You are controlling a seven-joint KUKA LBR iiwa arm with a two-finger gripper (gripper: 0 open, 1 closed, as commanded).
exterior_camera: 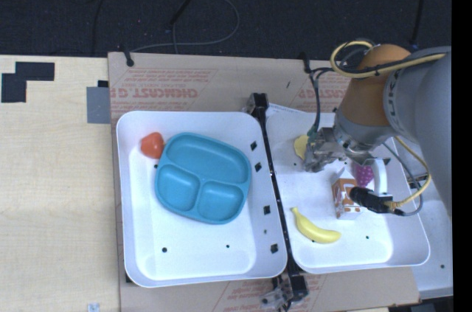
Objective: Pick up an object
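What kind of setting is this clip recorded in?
Likely a robotics lab bench for pick-up trials: two white bins side by side on cardboard, toy items like a banana and blue divided plate, loose cables on the dark floor, and the arm's claw.

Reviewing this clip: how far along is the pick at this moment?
Done: the gripper is down in the right bin, at a yellow object by its left wall. In hand: nothing visibly held. Left: a grasp and lift. The banana, small box and purple item lie on the bin floor.
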